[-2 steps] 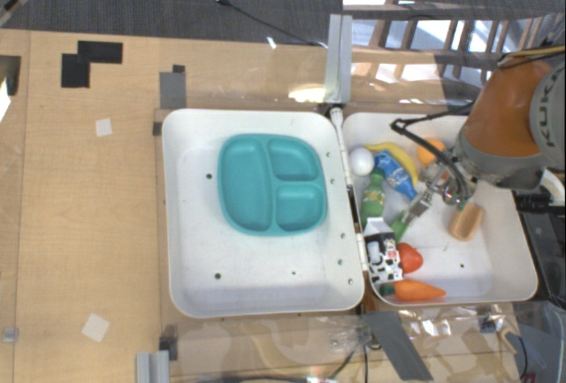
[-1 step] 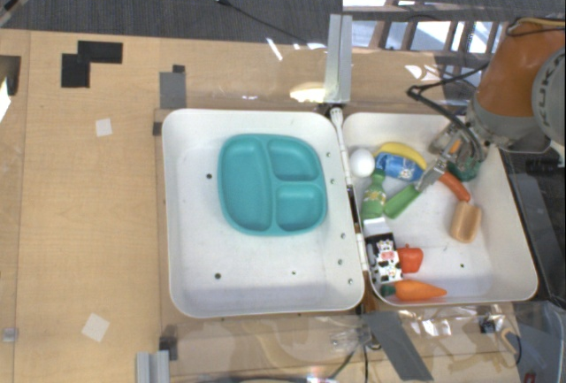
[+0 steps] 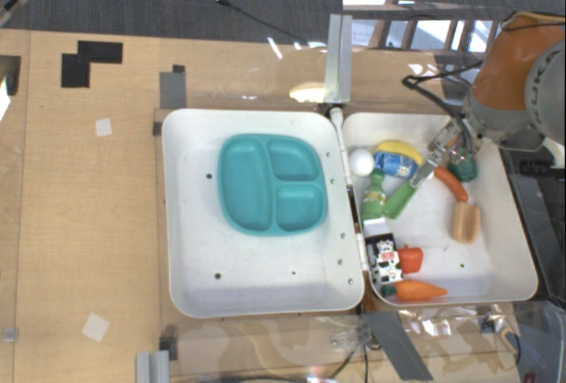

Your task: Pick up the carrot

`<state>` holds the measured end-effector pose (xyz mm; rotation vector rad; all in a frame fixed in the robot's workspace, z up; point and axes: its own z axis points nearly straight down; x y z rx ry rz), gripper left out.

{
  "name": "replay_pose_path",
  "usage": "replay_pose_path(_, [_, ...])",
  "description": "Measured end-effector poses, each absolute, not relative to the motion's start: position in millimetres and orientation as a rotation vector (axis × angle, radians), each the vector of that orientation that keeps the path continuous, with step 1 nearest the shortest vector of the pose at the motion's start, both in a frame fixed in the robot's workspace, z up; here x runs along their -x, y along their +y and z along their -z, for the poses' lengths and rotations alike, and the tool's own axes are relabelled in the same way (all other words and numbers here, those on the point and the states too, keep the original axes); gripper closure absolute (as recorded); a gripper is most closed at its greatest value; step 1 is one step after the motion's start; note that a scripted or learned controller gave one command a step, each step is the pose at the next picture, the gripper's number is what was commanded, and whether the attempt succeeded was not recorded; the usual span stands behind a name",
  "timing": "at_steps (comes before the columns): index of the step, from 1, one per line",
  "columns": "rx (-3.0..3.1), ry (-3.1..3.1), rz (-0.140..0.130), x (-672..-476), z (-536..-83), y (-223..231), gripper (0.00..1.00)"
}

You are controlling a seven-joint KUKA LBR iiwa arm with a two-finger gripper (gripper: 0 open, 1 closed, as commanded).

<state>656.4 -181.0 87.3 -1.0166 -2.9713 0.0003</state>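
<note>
While the carrot [image 3: 420, 289] lies at the near rim of the right bin [image 3: 508, 279], just beside the toy block [image 3: 383, 256], the gripper [image 3: 439, 153] hangs far off over the cucumber [image 3: 400, 198]; finger state unclear. Likely a mistargeted approach.

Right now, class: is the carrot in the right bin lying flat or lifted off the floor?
Lying flat. The carrot rests on the right bin's floor near its front edge, apart from the tool.

Bright, even light, glare on the bench [image 3: 305, 92] behind the bins
</note>
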Motion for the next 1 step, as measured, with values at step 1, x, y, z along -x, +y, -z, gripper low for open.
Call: replay_pose_path(1, [1.164, -2.927, 0.007, -651.5, -87.3, -108.0, 0.0])
